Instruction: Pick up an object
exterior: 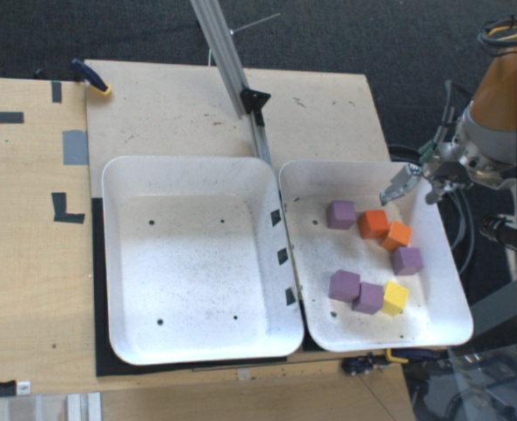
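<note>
Robot arm (495,112) at the right edge of the frame: an orange band above a grey wrist section. Black cables (455,209) hang beside it, and the gripper (407,182) is of grey metal with a small green detail.

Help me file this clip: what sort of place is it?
Probably a robotics lab test bench: two shallow white plastic bins side by side, small coloured foam cubes in the right one, and a grey arm with an orange band reaching in.

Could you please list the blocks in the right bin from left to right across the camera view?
Upper purple block → orange-red block → lighter orange block → purple block by the right wall. The lower three overlap in order, so I omit them.
</note>
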Available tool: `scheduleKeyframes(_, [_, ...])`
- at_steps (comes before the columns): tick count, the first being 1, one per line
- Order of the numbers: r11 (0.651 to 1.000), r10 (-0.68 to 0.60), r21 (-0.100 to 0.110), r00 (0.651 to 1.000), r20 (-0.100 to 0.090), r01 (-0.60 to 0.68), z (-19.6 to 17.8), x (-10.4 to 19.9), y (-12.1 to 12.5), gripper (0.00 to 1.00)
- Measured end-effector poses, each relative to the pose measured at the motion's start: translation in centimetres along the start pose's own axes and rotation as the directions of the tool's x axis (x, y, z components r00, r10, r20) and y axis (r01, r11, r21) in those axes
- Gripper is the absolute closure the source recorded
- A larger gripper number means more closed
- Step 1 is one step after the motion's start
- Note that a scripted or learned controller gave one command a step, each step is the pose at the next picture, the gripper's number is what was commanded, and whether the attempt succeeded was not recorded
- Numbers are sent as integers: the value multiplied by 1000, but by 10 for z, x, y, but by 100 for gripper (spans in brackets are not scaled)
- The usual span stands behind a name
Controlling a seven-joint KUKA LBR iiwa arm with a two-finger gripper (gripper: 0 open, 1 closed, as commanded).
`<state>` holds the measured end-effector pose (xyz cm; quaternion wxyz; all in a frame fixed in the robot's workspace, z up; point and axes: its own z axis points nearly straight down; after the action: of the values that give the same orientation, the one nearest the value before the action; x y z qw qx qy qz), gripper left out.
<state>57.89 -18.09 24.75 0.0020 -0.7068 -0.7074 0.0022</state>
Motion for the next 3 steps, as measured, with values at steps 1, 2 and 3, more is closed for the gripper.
scheduleKeyframes(1, [1000, -1, 1, 1000, -1, 1, 55, 10, 4, 0])
scheduleKeyframes(2, [1000, -1, 1, 1000, 0, 1, 112, 8, 13, 0])
scheduleKeyframes(3, [1000, -2, -3, 1000, 0, 2, 98, 9, 14, 100])
